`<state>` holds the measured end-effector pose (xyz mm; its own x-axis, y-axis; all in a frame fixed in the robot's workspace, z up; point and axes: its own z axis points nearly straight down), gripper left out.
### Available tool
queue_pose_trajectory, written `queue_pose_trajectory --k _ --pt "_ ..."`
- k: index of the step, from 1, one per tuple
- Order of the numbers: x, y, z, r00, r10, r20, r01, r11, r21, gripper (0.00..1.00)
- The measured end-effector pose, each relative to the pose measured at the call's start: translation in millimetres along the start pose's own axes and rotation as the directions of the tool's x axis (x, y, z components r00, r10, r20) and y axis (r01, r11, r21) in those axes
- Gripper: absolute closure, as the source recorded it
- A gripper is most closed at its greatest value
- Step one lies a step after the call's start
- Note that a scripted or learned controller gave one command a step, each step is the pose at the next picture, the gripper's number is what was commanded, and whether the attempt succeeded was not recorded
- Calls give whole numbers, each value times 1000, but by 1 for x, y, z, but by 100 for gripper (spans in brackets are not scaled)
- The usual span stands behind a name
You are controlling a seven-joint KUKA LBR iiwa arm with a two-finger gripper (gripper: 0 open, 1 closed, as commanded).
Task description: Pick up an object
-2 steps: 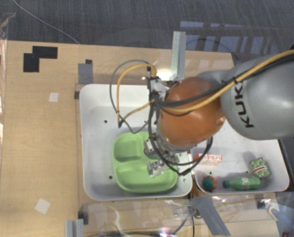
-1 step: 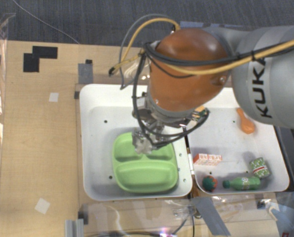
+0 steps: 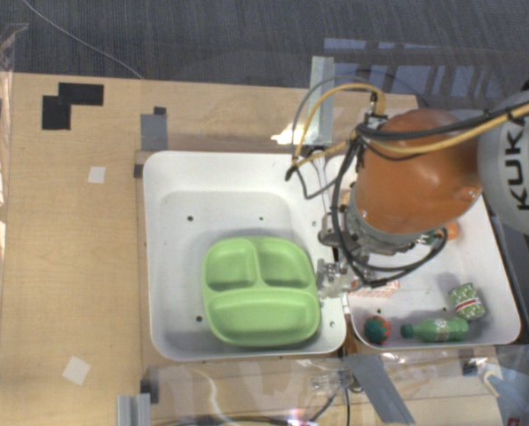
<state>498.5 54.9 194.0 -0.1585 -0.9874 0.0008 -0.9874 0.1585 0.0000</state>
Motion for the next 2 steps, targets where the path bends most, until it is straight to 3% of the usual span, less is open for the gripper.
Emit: queue_pose_trajectory --k 1,2 --pt "15 0 9 630 -777 0 777 630 5 100" --pt "10 -15 -47 174 -985 -3 985 174 5 100"
